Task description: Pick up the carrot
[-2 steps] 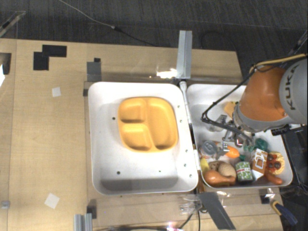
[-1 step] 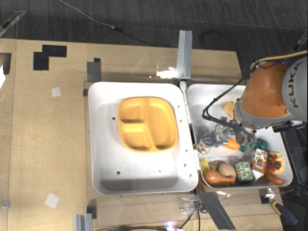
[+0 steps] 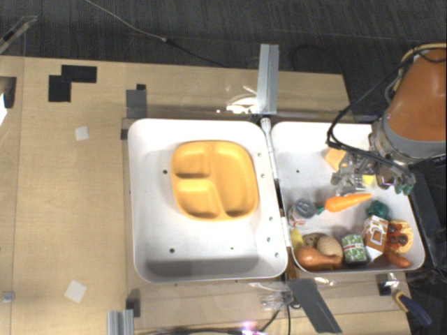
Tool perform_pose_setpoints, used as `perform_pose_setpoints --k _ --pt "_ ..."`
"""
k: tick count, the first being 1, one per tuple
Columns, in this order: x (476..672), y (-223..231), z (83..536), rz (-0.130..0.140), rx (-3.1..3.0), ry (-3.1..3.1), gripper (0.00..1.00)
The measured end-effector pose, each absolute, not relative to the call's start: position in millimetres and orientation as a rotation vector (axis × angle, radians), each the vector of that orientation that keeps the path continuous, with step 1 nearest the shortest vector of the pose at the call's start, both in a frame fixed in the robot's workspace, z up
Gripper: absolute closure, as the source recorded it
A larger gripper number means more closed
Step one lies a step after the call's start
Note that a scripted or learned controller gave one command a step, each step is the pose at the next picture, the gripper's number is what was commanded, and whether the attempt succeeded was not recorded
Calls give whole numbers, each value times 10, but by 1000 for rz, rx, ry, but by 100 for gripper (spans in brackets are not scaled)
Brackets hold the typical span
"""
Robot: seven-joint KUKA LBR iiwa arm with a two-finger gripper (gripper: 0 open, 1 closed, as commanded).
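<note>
Carrot (image 3: 348,202) — no legible labels nearby

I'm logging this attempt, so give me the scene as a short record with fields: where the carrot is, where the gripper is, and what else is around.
carrot: lies on its side in the right bin, orange, green top pointing right
gripper: above the right bin, just over the carrot; grasp not visible
left bin: holds a yellow divided tray
near the carrot: small can to its left, toy foods along the bin's near edge
task status: carrot not lifted
</note>
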State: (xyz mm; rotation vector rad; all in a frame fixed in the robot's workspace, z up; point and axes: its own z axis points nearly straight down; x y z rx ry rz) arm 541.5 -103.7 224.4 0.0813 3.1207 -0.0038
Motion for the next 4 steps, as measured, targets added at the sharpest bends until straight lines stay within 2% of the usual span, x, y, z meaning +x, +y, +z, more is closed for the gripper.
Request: perform_pose_setpoints --k 1,2,3,4 --pt "5496 -1166 909 1 436 3093 100" --pt "5446 -1392 910 -4 3 3121 100" --pt "5444 -1392 905 -4 2 3122 0" --pt "6095 -1926 883 -1 292 3115 0"
